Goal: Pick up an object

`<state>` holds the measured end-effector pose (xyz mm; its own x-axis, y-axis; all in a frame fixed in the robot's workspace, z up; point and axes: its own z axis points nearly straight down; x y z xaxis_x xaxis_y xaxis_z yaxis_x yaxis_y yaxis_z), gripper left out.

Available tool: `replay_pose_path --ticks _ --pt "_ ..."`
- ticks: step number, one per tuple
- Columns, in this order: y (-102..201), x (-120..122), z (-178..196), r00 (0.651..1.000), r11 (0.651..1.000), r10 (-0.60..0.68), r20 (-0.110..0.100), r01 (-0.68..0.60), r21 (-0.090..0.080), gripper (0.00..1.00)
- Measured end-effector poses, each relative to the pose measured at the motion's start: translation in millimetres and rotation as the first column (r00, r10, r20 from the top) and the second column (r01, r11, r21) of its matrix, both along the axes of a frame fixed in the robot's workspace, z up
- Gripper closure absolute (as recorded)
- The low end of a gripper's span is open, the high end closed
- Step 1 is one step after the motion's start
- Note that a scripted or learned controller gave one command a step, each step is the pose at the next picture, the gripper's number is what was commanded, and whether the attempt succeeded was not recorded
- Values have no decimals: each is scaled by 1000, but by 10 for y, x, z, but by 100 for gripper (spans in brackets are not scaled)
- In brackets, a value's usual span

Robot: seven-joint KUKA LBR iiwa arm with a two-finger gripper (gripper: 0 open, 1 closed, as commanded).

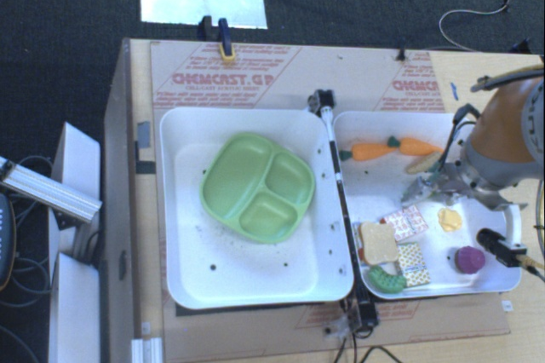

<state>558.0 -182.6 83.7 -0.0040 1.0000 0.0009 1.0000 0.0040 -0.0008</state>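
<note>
The right bin (426,124) holds several small items. Two orange carrots (396,149) lie end to end near its far wall. A tan toast slice (379,242), a red-and-white packet (407,223), a checkered packet (414,262) and a green pickle (385,279) crowd its near left. A yellow piece (450,220) and a purple ball (469,259) lie at its near right. My gripper (423,189) is low in the bin's middle, just below the right carrot and above the red-and-white packet. Nothing visibly hangs from it.
The left bin (183,267) holds a green divided plate (258,187). A black divider rail (339,191) runs between the bins. The grey and orange arm (511,140) covers the right bin's far right corner. Cardboard (281,72) lines the bench behind the bins.
</note>
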Motion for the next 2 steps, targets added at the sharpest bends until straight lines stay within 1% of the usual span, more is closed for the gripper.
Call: replay_pose_path --ticks 1,2 --pt "-168 661 14 1000 1000 1 4 -1 -2 0" --pt "-172 671 125 1000 1000 4 7 -4 -4 100"
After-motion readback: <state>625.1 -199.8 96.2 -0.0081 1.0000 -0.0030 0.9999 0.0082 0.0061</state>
